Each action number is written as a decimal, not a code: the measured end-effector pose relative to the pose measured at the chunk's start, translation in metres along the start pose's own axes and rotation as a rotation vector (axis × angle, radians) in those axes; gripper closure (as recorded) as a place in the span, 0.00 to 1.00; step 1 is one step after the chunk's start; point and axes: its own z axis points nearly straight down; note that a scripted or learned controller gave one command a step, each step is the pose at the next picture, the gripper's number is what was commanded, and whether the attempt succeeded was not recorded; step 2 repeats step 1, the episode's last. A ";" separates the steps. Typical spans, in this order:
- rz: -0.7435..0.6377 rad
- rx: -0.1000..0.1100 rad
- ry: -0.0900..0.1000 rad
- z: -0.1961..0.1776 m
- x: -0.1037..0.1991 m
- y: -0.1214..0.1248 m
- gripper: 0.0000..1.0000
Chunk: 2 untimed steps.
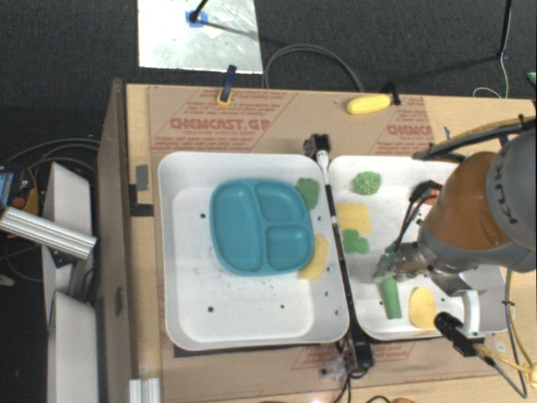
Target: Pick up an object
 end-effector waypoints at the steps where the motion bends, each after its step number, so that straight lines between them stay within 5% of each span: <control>1: -0.011 -0.007 0.005 -0.094 0.074 0.038 1.00; 2: -0.011 -0.007 0.005 -0.094 0.074 0.038 1.00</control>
